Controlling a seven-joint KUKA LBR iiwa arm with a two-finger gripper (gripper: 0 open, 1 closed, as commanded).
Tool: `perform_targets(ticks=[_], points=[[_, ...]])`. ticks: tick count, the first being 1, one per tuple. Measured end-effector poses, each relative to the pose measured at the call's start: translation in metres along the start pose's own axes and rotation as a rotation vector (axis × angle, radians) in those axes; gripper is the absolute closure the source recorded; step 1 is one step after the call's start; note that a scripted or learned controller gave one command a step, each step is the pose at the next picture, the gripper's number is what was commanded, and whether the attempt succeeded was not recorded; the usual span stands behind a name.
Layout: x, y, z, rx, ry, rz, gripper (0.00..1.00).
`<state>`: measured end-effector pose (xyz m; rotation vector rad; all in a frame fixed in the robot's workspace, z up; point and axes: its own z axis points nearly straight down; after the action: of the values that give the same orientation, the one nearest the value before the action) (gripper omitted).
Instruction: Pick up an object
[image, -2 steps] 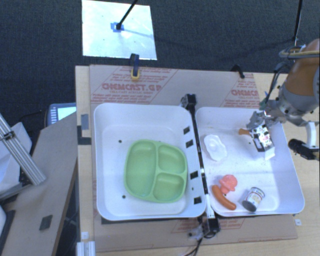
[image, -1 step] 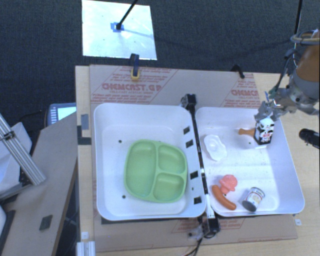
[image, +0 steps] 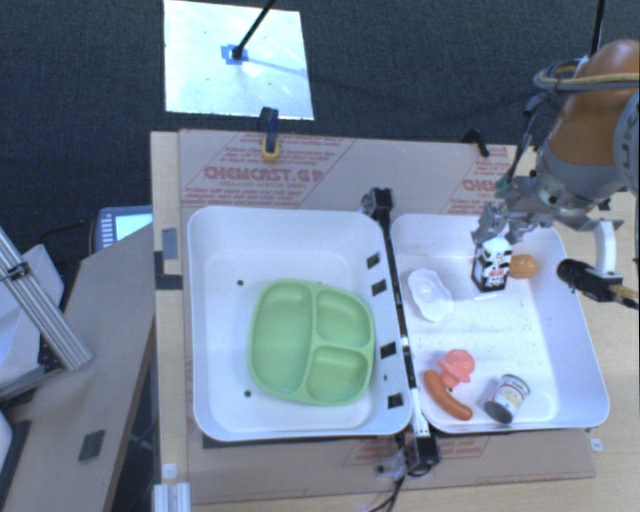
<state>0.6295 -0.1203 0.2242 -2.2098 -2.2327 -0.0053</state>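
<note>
You had a small black-and-white carton (image: 491, 267), printed like a cow, standing upright in the right bin (image: 570, 340) near its far edge. Its top sat directly under the gripper (image: 497, 228), whose fingers came down on either side of the carton's top; whether they pressed on it or stood a little off could not be told from this view, and the carton's base appeared to rest on the bin floor.

Just beside the carton, toward the bin's right wall, lay a small orange ball-like item (image: 522, 266), touching or nearly touching it. A white, rounded object (image: 431, 294) lay near the bin's left wall, a little apart from the carton. Toward the near edge you had a pink toy (image: 458, 366), a red-orange sausage (image: 447, 395) alongside it, and a small tin can (image: 508, 397) lying on its side near the near right corner.

The left bin (image: 220, 300) carried a green divided plate (image: 310, 342), set toward its near right corner.

Your arm (image: 590, 120) reached in over the right bin's far right corner, its orange band uppermost, the wrist pointed down and leftward at the carton.
</note>
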Motion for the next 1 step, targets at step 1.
perform_targets(ticks=[1], points=[[0.0561, 0.0002, 0.0083, 0.002, 0.0, 0.0, 1.0]])
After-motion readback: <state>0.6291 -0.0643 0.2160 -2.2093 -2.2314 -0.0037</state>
